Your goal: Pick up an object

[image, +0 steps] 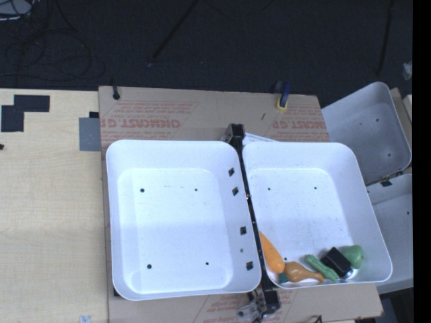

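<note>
Two shallow white bins sit side by side, the left bin [128, 180] and the right bin [350, 180]. Along the right bin's front edge lie an orange carrot-shaped piece [271, 251], a tan-orange lump [297, 271], a green elongated piece [320, 266], a black block [336, 261] and a green rounded object [353, 254]. They are crowded together, some touching.
The bins rest on a cardboard sheet [202, 113] over a wooden bench [47, 200]. A black divider with clips [244, 200] runs between the bins. A grey metal plate [370, 126] stands at the right. A blue-yellow clamp [283, 96] sits on the cardboard's far edge.
</note>
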`<state>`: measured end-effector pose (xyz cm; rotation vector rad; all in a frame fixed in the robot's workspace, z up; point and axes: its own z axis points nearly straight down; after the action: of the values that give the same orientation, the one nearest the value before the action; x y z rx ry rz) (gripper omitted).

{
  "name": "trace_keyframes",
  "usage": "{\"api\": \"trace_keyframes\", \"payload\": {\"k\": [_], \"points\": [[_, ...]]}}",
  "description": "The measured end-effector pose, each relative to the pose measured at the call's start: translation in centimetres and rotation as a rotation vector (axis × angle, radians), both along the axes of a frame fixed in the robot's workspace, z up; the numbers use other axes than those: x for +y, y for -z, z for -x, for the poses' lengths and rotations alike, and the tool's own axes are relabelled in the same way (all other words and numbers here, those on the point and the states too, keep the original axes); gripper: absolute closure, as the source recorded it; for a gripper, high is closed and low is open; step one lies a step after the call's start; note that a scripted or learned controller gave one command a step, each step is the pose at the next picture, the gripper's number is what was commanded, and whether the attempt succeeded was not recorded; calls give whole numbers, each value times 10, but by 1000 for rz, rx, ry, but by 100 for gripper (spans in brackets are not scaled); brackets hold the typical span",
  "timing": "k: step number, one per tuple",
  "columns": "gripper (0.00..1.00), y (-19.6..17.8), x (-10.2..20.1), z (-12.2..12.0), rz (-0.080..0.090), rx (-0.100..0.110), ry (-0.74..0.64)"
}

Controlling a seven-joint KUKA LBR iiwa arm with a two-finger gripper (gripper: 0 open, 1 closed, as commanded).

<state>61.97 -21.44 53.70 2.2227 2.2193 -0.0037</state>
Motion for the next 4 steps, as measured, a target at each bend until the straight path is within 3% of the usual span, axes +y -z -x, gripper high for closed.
{"api": "trace_keyframes", "payload": {"k": [1, 2, 4], "points": [[0, -1, 1, 29, -3, 3, 1], [100, -10, 2, 27, -2, 4, -3], [100, 0, 3, -26, -1, 1, -6]]}}
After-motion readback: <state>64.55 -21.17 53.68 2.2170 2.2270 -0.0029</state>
